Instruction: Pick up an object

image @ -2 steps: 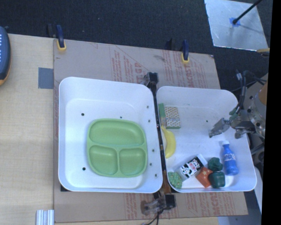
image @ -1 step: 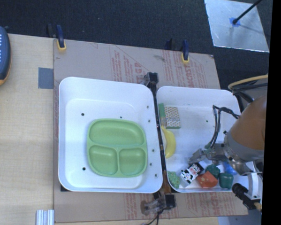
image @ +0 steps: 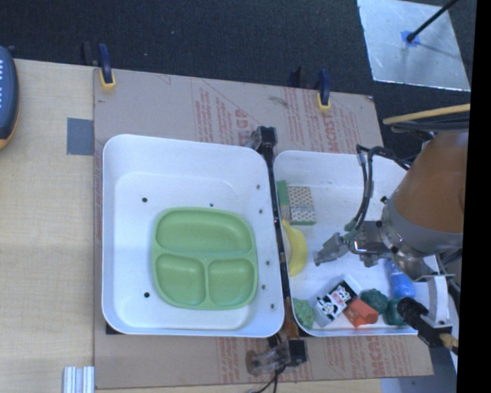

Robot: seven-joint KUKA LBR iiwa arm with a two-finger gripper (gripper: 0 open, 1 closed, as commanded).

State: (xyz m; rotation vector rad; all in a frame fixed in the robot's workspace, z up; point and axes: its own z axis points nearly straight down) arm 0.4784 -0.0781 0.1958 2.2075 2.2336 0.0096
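Tray [image: 203, 258], green and three-sectioned, lies flat in the left bin [image: 121, 226], long side running left-right. Right bin [image: 329, 165]: speckled block [image: 301, 204] near its left wall, long axis up-down; yellow piece [image: 296, 248] below it, long axis also up-down. Gripper [image: 331, 250] hangs over mid-bin, pointing left, nothing between the fingers; open or closed, I cannot tell. Along the near wall: black-and-white box [image: 333, 302] tilted diagonally, orange block [image: 360, 312], dark green lump [image: 376, 300], blue bottle [image: 401, 286].

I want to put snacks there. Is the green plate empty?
Empty. The green plate lies flat in the left bin, and all three of its compartments show bare green.
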